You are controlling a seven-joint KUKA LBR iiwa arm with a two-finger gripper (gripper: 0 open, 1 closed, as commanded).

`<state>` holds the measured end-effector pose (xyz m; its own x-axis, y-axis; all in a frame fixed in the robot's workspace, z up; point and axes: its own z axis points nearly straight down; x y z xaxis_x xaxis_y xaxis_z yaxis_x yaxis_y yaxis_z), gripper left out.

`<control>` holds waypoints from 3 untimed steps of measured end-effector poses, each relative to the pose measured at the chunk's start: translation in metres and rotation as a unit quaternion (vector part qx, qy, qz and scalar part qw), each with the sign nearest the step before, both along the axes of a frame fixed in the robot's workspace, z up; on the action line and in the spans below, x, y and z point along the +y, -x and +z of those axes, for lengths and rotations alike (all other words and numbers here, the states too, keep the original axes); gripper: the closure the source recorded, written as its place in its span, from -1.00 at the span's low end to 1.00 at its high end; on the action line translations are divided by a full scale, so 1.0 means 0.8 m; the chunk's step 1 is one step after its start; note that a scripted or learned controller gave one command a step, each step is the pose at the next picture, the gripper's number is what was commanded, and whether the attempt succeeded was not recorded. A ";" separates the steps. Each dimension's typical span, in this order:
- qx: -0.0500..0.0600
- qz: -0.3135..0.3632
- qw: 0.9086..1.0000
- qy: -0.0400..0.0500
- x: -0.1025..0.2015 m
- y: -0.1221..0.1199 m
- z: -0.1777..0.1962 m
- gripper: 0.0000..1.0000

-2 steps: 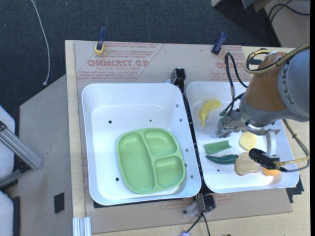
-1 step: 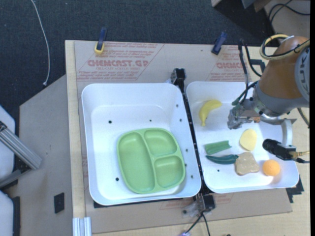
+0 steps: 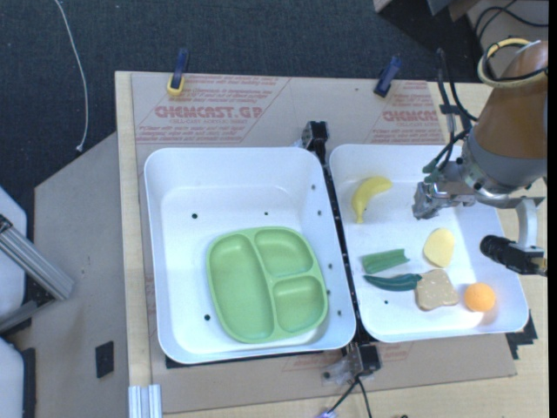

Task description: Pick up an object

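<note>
I see my gripper (image 3: 432,200) hovering in the right bin (image 3: 383,325); whether it's open or closed I cannot tell. The banana (image 3: 370,195) lies nearest, at nine o'clock from it, long axis running one to seven o'clock

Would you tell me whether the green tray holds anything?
Empty: all three compartments of the green tray show bare green plastic.

The divided plate (image 3: 261,284) is pale green, lying in a white bin (image 3: 170,233). In the other white bin (image 3: 496,325): a yellow banana (image 3: 369,195), an orange ball (image 3: 479,298), a dark green pepper (image 3: 393,280), and a tan bread slice (image 3: 435,291).
</note>
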<state>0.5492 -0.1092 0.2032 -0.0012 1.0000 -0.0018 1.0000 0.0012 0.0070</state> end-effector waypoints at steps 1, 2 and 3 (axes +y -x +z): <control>0.001 0.000 1.000 0.000 0.000 -0.002 0.039 1.00; 0.002 0.002 1.000 -0.001 0.059 -0.014 0.032 1.00; 0.003 0.003 1.000 -0.002 0.133 -0.009 0.041 1.00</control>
